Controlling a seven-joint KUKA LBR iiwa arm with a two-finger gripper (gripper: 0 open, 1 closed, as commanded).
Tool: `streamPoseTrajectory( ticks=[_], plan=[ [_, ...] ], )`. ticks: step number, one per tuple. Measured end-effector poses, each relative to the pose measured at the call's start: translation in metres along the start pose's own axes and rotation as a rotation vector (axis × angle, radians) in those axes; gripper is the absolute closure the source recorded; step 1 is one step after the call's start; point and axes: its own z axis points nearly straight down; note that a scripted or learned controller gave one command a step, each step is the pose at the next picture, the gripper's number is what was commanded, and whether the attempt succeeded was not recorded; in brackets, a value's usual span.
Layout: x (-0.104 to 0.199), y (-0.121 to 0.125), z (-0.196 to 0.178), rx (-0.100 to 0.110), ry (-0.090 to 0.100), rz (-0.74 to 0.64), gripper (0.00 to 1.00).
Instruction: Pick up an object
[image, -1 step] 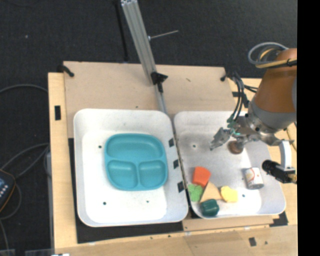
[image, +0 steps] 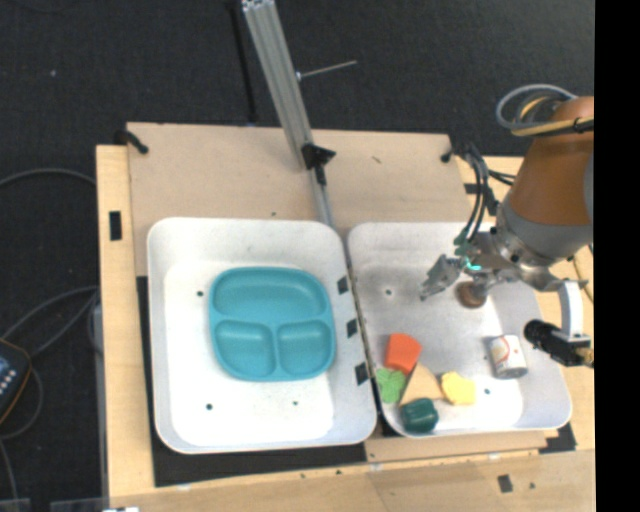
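- While the task is unfinished, the gripper (image: 455, 278) hangs over the upper part of the right bin (image: 400, 250), its grey fingers spread apart and nothing between them.
- Every candidate object lies in the right bin: a brown round piece (image: 471, 294) just beside the gripper's lower right, and a white can-like cylinder (image: 506, 355) lower right of that.
- A cluster sits near that bin's lower edge: an orange block (image: 403, 351), a green piece (image: 390, 384), a tan wedge (image: 425, 382), a dark teal piece (image: 420, 414) and a yellow piece (image: 459, 388), several touching one another.
- Left of the right bin, the left bin (image: 180, 300) carries a teal divided plate (image: 270, 322), well apart from the gripper.
- In my judgement the brown round piece is the easiest target: nearest and standing free.
- To grasp well, centre the released fingers over it, descend straight, and close only once both fingers straddle it.
- Should the cluster be chosen instead, the orange block at its top looks most reachable; neighbours could block a finger or get nudged.
- Round or small pieces may slip, so lift slowly.
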Motion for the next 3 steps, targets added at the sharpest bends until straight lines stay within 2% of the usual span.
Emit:
streamPoseTrajectory(
  ticks=[1,2,3],
  plan=[
    [-0.011,-0.004,0.055,0.006,-0.002,0.002,0.0],
    [-0.012,0.001,0.116,0.006,-0.001,0.002,0.0],
    [-0.014,0.001,0.135,0.003,-0.002,0.003,0.0]
  ],
)
